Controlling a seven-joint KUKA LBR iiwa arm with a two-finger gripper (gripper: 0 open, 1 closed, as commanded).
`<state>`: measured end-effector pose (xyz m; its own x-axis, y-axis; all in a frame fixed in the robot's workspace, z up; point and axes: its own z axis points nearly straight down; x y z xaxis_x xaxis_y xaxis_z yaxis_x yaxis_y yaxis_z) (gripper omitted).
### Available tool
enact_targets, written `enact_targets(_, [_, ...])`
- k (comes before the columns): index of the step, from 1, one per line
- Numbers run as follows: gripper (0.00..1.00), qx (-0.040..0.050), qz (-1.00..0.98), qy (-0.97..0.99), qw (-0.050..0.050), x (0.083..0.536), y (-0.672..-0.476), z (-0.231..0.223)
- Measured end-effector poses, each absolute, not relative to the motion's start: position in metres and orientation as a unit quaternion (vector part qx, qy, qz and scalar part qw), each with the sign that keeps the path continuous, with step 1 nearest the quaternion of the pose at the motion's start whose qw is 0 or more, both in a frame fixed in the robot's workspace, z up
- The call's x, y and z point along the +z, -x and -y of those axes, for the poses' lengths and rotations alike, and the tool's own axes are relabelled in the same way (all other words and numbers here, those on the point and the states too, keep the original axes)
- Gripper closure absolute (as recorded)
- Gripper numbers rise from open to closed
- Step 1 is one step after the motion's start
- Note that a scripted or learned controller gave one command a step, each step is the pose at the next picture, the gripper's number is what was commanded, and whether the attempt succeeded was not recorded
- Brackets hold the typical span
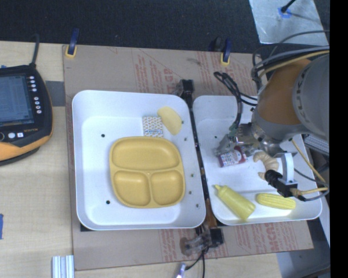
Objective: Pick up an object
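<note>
Inside the left white plastic bin (87,155) lies a yellow divided plate (146,171); whether the hand (235,143) grips is unclear.

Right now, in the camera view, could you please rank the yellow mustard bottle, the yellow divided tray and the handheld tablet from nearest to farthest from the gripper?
Measured from the gripper, over the right bin:
1. Yellow mustard bottle, in the same right bin, toward its near edge.
2. Yellow divided tray, in the middle of the left bin.
3. Handheld tablet, off the bins at the bench's far left.
</note>
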<state>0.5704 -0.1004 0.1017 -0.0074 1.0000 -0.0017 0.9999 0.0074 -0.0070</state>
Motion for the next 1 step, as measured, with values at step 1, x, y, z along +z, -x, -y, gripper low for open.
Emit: enact_targets(1, [1.0, 0.0001, 0.709, 0.706, 0.001, 0.1925, -0.5753, 0.0413])
